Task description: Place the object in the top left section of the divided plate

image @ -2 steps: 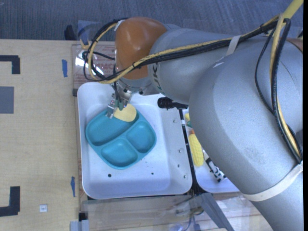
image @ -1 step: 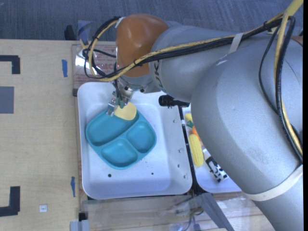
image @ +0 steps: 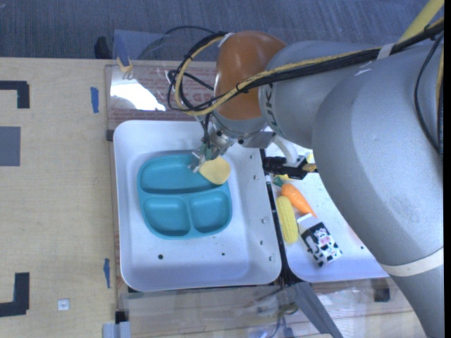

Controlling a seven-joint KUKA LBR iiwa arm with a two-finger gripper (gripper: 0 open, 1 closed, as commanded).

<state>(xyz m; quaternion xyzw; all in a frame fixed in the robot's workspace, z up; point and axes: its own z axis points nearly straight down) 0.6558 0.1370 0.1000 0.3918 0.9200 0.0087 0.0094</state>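
Note:
A blue divided plate (image: 184, 198) lies in the left white bin (image: 141, 259). It has one long section at the top and two smaller ones below. My gripper (image: 205, 159) hangs over the plate's upper right rim, under the orange band of the arm. A pale yellow object (image: 215, 170), rounded like a chip or a fruit slice, sits at its fingertips, over the right end of the long section. It looks held, lifted just above the plate.
The right bin (image: 356, 259) holds an orange carrot (image: 299, 198), a yellow corn cob (image: 286, 218) and a small black-and-white carton (image: 320, 243). The arm's grey body covers most of the right bin. Cables loop above the left bin.

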